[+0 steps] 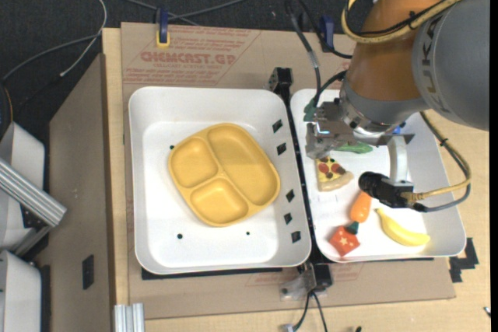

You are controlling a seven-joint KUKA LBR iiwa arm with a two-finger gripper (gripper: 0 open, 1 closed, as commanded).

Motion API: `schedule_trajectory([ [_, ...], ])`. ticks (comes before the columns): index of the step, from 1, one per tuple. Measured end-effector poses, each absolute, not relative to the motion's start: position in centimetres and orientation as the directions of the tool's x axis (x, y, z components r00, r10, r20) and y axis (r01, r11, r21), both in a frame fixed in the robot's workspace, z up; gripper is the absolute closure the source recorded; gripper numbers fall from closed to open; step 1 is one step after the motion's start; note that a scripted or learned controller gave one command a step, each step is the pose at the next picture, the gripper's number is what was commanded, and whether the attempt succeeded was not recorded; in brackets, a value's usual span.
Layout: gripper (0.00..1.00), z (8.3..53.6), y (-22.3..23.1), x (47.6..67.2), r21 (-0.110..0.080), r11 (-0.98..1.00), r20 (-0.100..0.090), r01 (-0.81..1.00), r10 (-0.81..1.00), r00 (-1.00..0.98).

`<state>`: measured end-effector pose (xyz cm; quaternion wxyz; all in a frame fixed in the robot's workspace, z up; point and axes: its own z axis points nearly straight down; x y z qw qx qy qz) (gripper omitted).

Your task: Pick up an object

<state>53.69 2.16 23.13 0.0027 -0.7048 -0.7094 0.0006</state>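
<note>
Strawberry (343,240) sits at the right bin's (447,167) front edge, well below the end effector (328,138); carrot (359,207) and banana (402,230) lie beside it. Pizza slice (333,173) is just under the end effector, likeliest target. Probably light, stiff plastic, flat and slick; pinch across its narrow sides. Can't tell whether the end effector is spread or pressed together. Yellow plate (224,173) is far left.

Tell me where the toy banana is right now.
The banana lies in the right-hand bin, near its front right corner, just right of the toy carrot and the strawberry, below the gripper.
</note>
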Motion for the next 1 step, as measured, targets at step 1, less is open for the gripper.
schedule_trajectory([
  [1, 1.00, 22.00, 7.32, 53.83, -0.005, 0.007, 0.003, 1.000, 1.000, -0.006],
])
